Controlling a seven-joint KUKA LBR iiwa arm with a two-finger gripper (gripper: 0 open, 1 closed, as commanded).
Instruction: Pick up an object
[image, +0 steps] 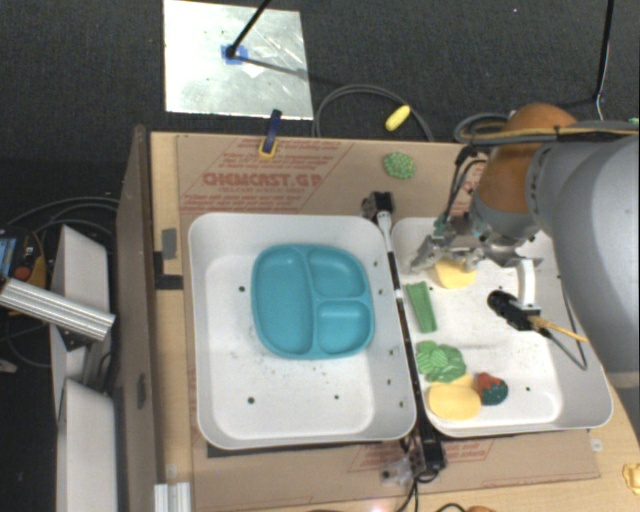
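on the left, the left bin (222, 405) lies on the brown bench (250, 172). a blue plate (310, 300) with three compartments lies flat near the middle of this bin, well apart from every wall.

behind the bins, a small green round thing (399, 165) lies on the bench near its far edge.

the right bin (578, 402) touches the left one along a shared rim, and all the loose pieces are in it. a green stick (420, 306) lies just beside the bin's left wall, pointing roughly from front to back. nearer the front, a green leafy piece (438, 360) lies close to the same wall. a yellow piece (455, 402) lies in the front left corner, touching the leafy piece. a small red and teal piece (490, 387) lies just to the right of the yellow one.

a pale yellow piece (458, 276) lies on the bin floor in the back left part, behind the green stick. the gripper (452, 250) hangs directly above its far edge, very close to it or touching it. i cannot tell whether the gripper is spread or pressed together, and nothing shows as pinched in it.

the grey arm (590, 230) reaches in from the right, over the back half of the right bin.
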